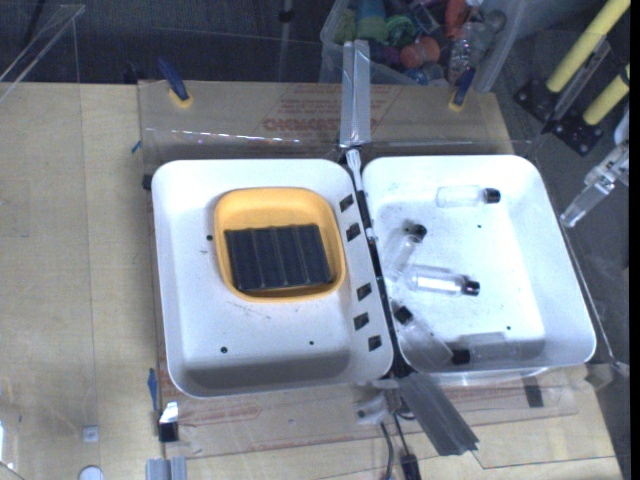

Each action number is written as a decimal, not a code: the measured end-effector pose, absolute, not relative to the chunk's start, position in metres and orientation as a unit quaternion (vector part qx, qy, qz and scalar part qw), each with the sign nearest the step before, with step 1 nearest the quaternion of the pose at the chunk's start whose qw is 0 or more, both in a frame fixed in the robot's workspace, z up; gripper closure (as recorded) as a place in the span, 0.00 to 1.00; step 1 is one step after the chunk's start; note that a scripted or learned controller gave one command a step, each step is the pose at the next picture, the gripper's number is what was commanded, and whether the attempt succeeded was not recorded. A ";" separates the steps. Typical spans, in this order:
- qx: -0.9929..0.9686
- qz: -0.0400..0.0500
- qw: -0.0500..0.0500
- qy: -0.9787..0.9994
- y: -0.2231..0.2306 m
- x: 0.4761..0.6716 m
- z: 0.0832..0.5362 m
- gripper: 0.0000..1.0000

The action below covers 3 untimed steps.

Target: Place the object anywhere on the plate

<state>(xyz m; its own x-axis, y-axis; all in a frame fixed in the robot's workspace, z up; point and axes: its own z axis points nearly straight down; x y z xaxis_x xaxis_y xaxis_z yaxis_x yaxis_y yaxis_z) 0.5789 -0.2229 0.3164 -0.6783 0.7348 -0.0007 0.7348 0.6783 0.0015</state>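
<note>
A yellow plate (226, 214) sits in the left white bin (180, 298). A dark, ribbed rectangular object (278, 258) lies flat on the plate, near its middle. My gripper (598, 186) appears as a pale shape at the far right, outside the right bin (560, 298) and above its right rim. It is far from the plate and touches nothing in the bins. Nothing shows in it.
Several clear vials with black caps lie in the right bin, among them one at the back (465, 197) and one in the middle (442, 285). A metal divider strip (355, 98) stands between the bins. A clear box of coloured toys (420, 18) stands behind.
</note>
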 end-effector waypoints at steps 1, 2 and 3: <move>0.392 0.000 0.001 0.920 -0.224 0.586 0.301 0.00; 0.400 0.001 0.002 0.916 -0.224 0.597 0.290 0.00; 0.395 0.001 0.003 0.919 -0.224 0.599 0.292 0.00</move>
